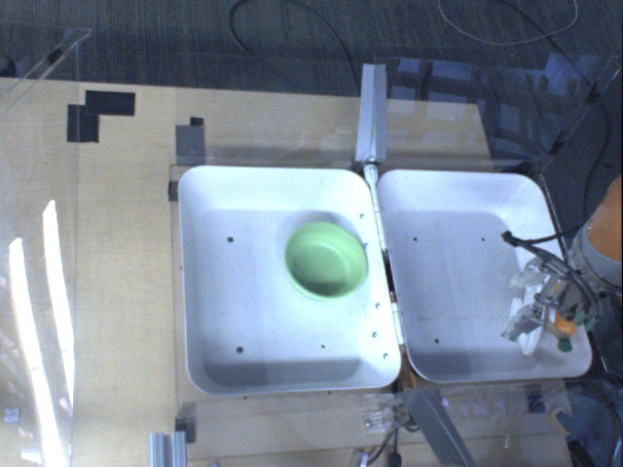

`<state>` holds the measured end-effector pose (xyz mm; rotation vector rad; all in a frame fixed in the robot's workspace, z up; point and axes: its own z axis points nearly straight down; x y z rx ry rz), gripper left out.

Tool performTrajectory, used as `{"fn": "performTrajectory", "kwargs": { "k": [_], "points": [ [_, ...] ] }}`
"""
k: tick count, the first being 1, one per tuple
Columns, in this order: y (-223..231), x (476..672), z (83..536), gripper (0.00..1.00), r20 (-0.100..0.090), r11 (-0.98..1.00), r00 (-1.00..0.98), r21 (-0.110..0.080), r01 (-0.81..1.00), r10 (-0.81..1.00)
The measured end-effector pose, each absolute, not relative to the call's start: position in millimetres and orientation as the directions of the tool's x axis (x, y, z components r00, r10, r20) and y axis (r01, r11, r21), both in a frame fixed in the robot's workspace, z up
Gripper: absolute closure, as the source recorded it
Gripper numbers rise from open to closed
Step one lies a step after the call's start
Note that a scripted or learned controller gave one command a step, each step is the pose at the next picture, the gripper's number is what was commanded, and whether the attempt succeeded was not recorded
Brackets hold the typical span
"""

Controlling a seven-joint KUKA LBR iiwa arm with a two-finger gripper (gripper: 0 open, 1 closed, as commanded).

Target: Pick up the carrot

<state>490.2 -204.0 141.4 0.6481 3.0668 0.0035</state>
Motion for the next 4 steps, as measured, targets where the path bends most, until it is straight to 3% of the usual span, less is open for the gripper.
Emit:
{"fn": "performTrajectory", "kwargs": {
  "k": [1, 2, 3, 4],
  "points": [
    [-110.4, 493.2, 90.1, 0.00, -0.014, 0.821, -0.821, 0.009, 0.571, 0.571],
    [-160.0, 511.1, 152.6, 0.00, -0.008, 0.775, -0.775, 0.004, 0.632, 0.632],
    [-196.1, 555.9, 90.2, 0.00, -0.013, 0.776, -0.776, 0.006, 0.630, 0.630],
    [-195.0, 559.4, 102.2, 1.00, -0.019, 0.780, -0.780, 0.009, 0.626, 0.626]
  ]
}}
